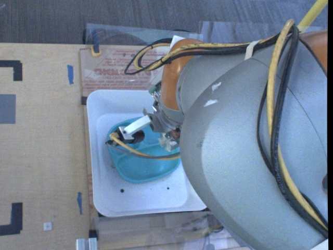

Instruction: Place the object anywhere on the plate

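One teal plate (140, 171) is lying in the bin (104, 191) at centre frame, and the gripper (167, 139) is hovering over its right side. I cannot tell its grip or where the object is lying, so I am judging neither weight nor hold.

Grey carpeted floor (156, 4) lies beyond a pale wooden bench (41, 139) marked with blue tape (70, 74).

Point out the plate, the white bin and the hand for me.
blue plate (140, 170), camera view, on its bare lower part.
white bin (148, 198), camera view, on the bare floor below the plate.
hand (169, 141), camera view, at its tip over the plate's right side.
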You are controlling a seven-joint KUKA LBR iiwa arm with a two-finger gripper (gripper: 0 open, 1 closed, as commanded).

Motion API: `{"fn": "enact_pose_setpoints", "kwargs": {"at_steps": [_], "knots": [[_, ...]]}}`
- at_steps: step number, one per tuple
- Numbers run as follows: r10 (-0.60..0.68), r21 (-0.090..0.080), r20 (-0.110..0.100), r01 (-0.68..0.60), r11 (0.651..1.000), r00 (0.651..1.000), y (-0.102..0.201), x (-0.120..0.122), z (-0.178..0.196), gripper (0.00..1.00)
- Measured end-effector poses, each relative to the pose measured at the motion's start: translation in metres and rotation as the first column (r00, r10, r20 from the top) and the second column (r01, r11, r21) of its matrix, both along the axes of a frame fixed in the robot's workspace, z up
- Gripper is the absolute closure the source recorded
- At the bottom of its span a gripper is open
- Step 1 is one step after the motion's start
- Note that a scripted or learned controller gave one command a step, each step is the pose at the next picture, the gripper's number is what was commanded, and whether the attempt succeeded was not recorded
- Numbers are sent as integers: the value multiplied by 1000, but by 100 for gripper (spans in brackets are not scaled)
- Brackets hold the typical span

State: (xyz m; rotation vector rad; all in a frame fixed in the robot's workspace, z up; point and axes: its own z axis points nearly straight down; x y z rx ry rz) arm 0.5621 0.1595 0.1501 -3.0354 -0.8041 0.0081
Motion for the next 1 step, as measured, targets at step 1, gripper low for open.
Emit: {"fn": "enact_pose_setpoints", "kwargs": {"at_steps": [1], "knots": [[122,0,4,-122,993,993,68,-38,39,100]]}}
